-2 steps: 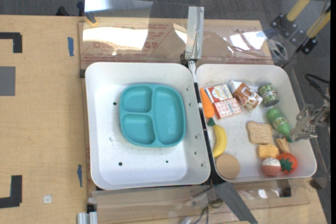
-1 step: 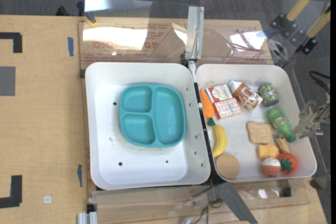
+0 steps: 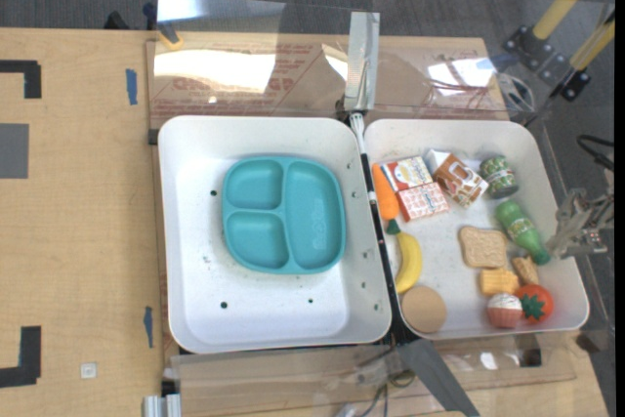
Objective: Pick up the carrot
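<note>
The carrot (image 3: 385, 194) is a small orange toy with a green top at its near end. It lies along the left wall of the right bin (image 3: 564, 210), pointing away from me. A red and white carton (image 3: 422, 201) sits just to its right, and a yellow banana (image 3: 408, 261) lies just below its green end.
The left bin (image 3: 186, 210) holds a teal divided plate (image 3: 285, 214). The right bin is crowded with a second carton (image 3: 409, 173), a brown packet (image 3: 459, 181), a green can (image 3: 499, 175), a green bottle (image 3: 518, 228), a bread slice (image 3: 482, 246) and a tan bun (image 3: 424, 308). A grey metal piece (image 3: 576, 226) sits at its right rim.
</note>
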Available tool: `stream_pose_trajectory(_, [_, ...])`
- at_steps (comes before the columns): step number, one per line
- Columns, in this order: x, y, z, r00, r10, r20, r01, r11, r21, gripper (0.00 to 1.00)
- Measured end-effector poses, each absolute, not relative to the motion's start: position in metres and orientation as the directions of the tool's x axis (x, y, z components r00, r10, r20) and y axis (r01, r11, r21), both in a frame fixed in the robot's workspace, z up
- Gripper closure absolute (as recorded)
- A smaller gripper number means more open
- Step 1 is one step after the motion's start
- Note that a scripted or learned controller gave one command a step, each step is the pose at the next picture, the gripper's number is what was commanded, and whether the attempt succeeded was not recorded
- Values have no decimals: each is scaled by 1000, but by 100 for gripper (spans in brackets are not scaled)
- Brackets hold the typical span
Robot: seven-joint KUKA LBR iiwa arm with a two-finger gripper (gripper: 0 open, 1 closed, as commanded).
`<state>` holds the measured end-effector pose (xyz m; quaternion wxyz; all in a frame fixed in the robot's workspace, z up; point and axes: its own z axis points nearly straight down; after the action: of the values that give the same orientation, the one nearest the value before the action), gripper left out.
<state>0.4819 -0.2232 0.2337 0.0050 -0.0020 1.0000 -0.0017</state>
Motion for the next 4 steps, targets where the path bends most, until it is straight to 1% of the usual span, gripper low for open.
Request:
stream_pose_trajectory(1, [492, -223, 230, -983, -185, -8, -185, 983, -3, 100])
stream_pose_trajectory(2, [496, -223, 244, -959, -282, -8, -282, 959, -4, 100])
stream_pose_trajectory(4, [491, -223, 254, -860, -510, -8, -510, 860, -7, 100])
